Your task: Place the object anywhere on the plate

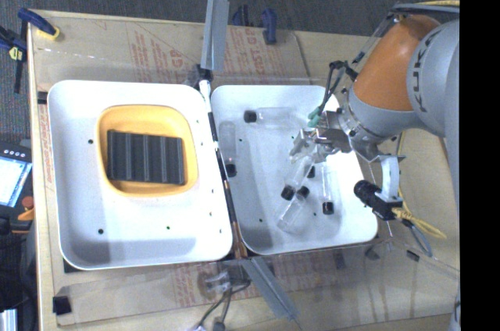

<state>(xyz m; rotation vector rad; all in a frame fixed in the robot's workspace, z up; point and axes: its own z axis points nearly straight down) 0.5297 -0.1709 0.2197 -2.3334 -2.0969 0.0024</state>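
A yellow plate (180, 121) lies in the left bin (74, 165), with a dark ridged insert (147, 156) on its middle. Several clear tubes with black caps lie in the right bin (254, 232): one near the back (266, 117), one along the left wall (226, 140), and a loose cluster toward the front (293, 204). My gripper (311, 146) hangs low over the middle right of that bin, right above the cluster. A clear tube seems to lie under it, but I cannot tell whether anything is gripped.
The grey arm with its orange band (391, 68) reaches in from the right over the right bin's far corner. Black clamps and cables (379, 201) hang at that bin's right rim. A metal divider bar (215, 29) stands behind the bins.
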